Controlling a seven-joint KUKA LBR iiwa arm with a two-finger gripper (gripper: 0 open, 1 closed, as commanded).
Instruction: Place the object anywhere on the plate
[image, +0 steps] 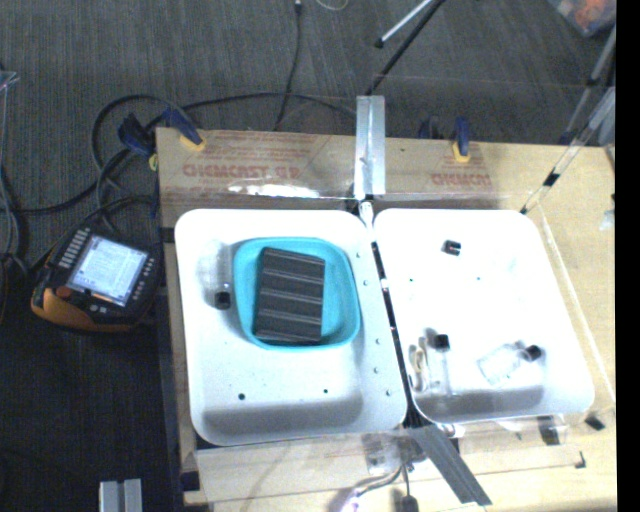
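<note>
A turquoise plate (340, 290) lies in the left bin (290, 400), toward its back half. A dark grey ridged block (290, 294) rests flat on the plate and covers most of its middle. Just left of the plate, a small clear piece with a black end (216, 288) lies on the bin floor.
The right bin (520, 270) holds a small black piece (452, 247) near the back, a clear part with a black cap (436, 344) at the front left and a clear piece with a black tip (506, 360) at the front. A metal post (370, 150) stands behind the bins. A handheld pendant (100, 275) lies left of the bench.
</note>
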